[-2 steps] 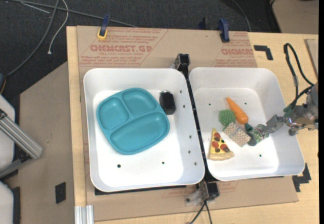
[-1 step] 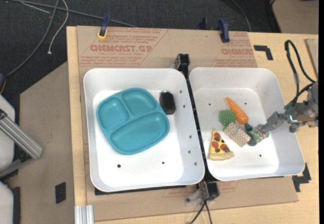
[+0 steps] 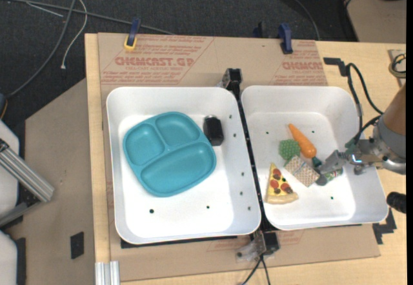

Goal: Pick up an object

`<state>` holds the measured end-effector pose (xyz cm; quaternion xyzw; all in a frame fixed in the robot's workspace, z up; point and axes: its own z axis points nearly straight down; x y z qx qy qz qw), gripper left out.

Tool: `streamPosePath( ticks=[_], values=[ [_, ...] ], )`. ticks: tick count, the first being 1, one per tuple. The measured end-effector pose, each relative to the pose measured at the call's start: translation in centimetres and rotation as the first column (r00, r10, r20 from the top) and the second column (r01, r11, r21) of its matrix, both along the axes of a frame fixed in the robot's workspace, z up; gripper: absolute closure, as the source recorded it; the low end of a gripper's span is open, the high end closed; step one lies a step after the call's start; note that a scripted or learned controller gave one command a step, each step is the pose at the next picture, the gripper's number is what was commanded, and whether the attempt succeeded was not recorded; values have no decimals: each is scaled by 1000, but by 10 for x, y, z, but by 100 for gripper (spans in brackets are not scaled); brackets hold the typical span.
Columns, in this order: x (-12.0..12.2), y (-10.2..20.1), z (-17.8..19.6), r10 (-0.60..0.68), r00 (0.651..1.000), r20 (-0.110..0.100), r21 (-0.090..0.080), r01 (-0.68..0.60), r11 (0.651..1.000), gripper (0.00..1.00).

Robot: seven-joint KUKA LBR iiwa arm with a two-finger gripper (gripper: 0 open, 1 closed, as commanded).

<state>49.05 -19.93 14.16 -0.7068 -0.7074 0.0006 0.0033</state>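
In the right bin [image 3: 335, 209] lie an orange carrot [image 3: 302, 140], a green leafy piece [image 3: 290, 148], a speckled tan block [image 3: 301, 171] and a pizza slice [image 3: 280, 185]. My gripper [image 3: 328, 169] reaches in from the right. It sits low in the bin, right beside the tan block's right edge and below the carrot's tip. A small dark green bit [image 3: 322, 178] shows at its tip. The arm [image 3: 387, 142] hides the bin's right wall.
The left bin [image 3: 129, 213] holds a blue divided plate [image 3: 170, 153] and a small black object [image 3: 213, 130] near its right wall. A black divider clamp [image 3: 232, 77] sits between the bins. Cables run along the bench at the far right.
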Motion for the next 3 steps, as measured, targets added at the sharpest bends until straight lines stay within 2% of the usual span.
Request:
streamPosePath(
  ticks=[1, 2, 3],
  values=[
    [-1, 1, -53, -2, 1000, -1, 0, 2, 1000, 0],
    [1, 0, -39, -2, 1000, 6, -2, 2, 1000, 100],
    [4, -1, 4, 0, 1000, 10, -5, 0, 1000, 100]
  ],
)
